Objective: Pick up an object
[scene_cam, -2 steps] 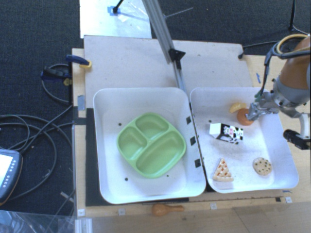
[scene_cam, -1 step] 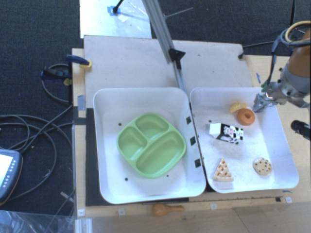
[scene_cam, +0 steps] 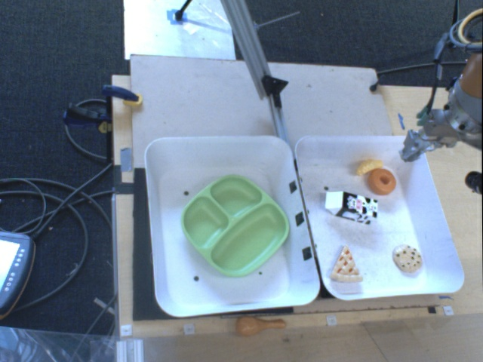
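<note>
The right bin (scene_cam: 438, 202) holds a brown donut (scene_cam: 382, 181) with a yellow piece (scene_cam: 368, 166) just behind it. A black-and-white carton (scene_cam: 351, 206) lies near its middle. A pizza slice (scene_cam: 346, 265) and a chocolate-chip cookie (scene_cam: 407, 259) sit toward the front. My gripper (scene_cam: 413, 146) hangs over the bin's back right corner, to the right of the donut and apart from it.
The left bin (scene_cam: 162, 225) carries a green divided plate (scene_cam: 235, 225). A slanted metal pole (scene_cam: 253, 47) crosses the back of the bench. A brown toy (scene_cam: 259, 324) lies on the bench in front of the bins. Cables lie on the floor at left.
</note>
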